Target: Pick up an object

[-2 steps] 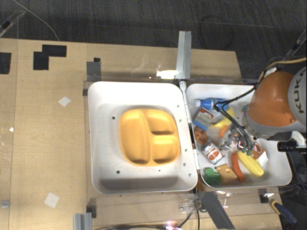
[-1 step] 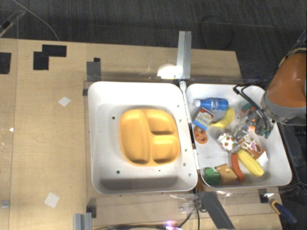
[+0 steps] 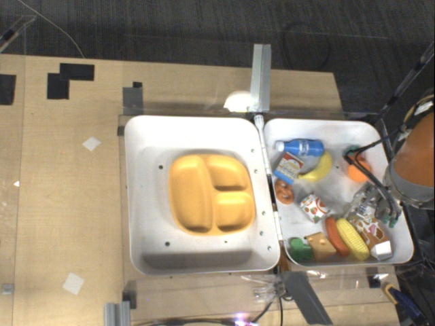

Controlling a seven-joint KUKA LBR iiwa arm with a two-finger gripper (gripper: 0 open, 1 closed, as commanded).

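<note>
The right bin [image 3: 340, 127] holds several toys: a blue bottle [image 3: 302, 147], a banana [image 3: 318, 169], a small carton [image 3: 288, 167], a red-and-white can [image 3: 314, 208], a corn cob [image 3: 353, 239] and an orange piece [image 3: 356, 169]. My gripper [image 3: 368, 206] reaches in from the right and hangs low over the bin's right side, just above the corn cob and right of the can. The wrist blocks the objects directly beneath it.
The left bin [image 3: 146, 182] carries a yellow divided tray [image 3: 209, 193]. A green toy [image 3: 299, 249], a brown wedge [image 3: 322, 244] and a white cube [image 3: 382, 250] crowd the right bin's front edge. A metal post [image 3: 261, 77] stands behind the bins.
</note>
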